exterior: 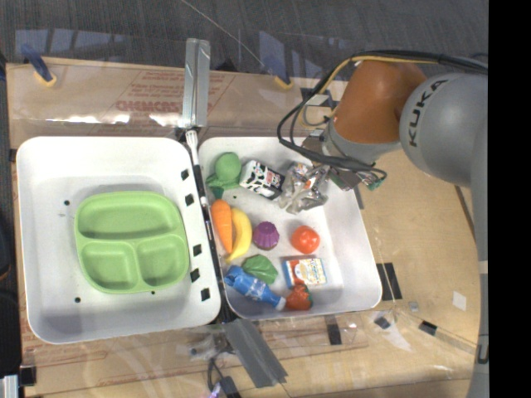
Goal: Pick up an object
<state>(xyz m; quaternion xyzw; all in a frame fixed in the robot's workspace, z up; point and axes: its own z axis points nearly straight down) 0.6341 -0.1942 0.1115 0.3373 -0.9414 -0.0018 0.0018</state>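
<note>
As gripper (305,191) hovers low near far edge of right shallow white plastic bin (358,251), nearest target is small black-and-white printed carton (262,179), just beside it toward bin's far-left corner. Finger state: cannot tell, metal cluster too blurred. Carton likely light, stiff, flat-sided; pinch across narrow faces. Round orange-red plastic tomato (305,239) at bin centre likely smooth, prone to roll.
</note>
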